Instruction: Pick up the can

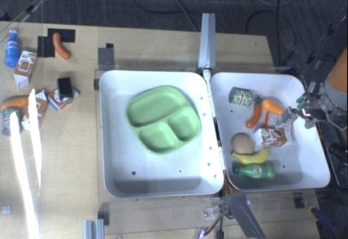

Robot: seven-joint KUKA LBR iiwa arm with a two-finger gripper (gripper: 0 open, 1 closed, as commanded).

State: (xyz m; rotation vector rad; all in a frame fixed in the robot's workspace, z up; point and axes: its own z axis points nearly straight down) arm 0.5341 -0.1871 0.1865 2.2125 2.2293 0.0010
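Hovering over the right bin's (321, 175) far right side, my gripper (300, 114) sits just beside the small cartons (274, 130), with nothing visibly held; at this size and slant I cannot tell how it is set. The can (241, 96) lies on its side in the upper left part of that bin, near the divider between the two bins, well apart from my tool. Just beside the can lies a carrot (269, 105) and a sausage (254, 115), the sausage's upper end close to the can's right end; lower down sit a potato (243, 143), a banana (251, 157) and a green bottle (254, 171). The left bin (117, 172) holds a green tray (163, 118). I judge the can to be a light toy item, stiff enough to take a firm squeeze without denting, but smooth and round, so it may roll or slip out if I catch it off centre. My best hold, as I read it, is across the middle of its body, closing on the curved sides at right angles to its long axis, with the approach from straight above. The free floor on its left and upper sides gives room there; the sausage end on the right is the crowding risk.
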